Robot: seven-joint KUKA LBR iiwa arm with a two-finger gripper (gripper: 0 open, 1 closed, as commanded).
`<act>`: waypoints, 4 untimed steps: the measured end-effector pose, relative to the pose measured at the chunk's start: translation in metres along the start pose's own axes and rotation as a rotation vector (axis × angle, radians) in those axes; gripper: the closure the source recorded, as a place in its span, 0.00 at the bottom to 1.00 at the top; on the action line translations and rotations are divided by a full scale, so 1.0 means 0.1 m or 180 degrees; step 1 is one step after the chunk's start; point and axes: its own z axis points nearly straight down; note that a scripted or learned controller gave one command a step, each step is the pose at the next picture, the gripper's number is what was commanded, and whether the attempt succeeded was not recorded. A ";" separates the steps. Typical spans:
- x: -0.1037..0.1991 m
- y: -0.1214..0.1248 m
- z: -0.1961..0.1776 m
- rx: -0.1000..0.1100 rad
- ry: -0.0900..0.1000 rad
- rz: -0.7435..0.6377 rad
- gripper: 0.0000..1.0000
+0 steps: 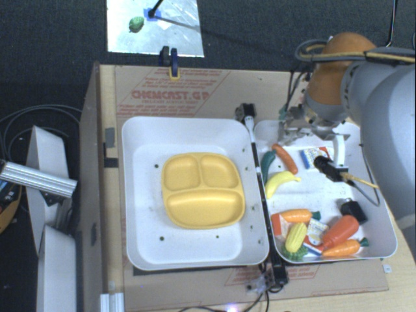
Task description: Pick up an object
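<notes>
Cardboard with red print covers the counter [188, 90], which carries two shallow white bins side by side; dark carpet surrounds it. A yellow divided plate [202, 190] lies in the left bin [146, 239]. Toy food fills the right bin [383, 236]: a red chili [285, 158] near the far end, a banana [281, 182] just beside it, and corn [296, 236] and carrots [338, 233] heaped at the near end. The grey arm [383, 103] reaches in from the right, and the claw [305, 127] hangs over the far end of the right bin, close to the chili. Whether the claw is apart or together cannot be told, nor whether it touches anything.
</notes>
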 end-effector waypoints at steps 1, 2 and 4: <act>0.00 0.00 0.00 0.0003 0.0000 -0.0001 0.00; -0.09 -0.26 0.20 0.0064 0.0002 0.0012 0.00; 0.64 -0.52 -0.82 0.0053 0.0008 0.0001 1.00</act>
